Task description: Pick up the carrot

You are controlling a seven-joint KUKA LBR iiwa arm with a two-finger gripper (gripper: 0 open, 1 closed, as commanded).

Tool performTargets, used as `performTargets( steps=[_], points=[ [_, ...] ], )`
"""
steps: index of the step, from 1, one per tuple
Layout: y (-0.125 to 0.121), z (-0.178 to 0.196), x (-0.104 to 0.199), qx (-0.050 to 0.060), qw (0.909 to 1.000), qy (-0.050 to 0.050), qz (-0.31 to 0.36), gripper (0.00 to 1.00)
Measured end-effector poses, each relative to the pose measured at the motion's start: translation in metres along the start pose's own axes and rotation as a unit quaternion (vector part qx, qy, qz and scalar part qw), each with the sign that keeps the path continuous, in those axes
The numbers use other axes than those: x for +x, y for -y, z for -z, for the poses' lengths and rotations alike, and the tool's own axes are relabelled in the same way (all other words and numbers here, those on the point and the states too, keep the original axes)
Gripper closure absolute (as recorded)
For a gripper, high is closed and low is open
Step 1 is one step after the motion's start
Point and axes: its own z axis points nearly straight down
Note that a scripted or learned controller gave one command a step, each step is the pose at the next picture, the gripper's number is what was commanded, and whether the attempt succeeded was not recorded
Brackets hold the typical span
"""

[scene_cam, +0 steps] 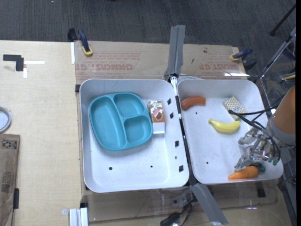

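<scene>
My pincer (249,160) hangs just above the carrot (243,173) in the right bin's (207,171) near corner; grip state unclear, carrot not lifted.

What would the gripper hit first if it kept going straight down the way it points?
Probably the carrot: the gripper sits right over it in the right bin, though its height above it is unclear.

The two bins (94,173) looked like smooth, faintly glossy white plastic. The divided plate (121,121) was matt blue plastic. The gripper (254,149) showed bare silvery metal. Brown cardboard (141,60) lay behind, rough and dull.
</scene>
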Motion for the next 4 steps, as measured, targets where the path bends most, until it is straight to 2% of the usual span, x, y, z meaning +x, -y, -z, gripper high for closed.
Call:
performTargets(
  steps=[1,2,3,4],
  points=[
    [-0.001,0.01,-0.001,-0.001,1.0,0.002,-0.002,1.0],
    [-0.001,0.01,-0.001,-0.001,1.0,0.002,-0.002,0.0],
    [-0.009,0.001,0.004,0.0,0.9992,0.002,0.039,0.0],
    [-0.019,0.001,0.008,0.0,0.9992,0.002,0.04,0.0]
  ],
)
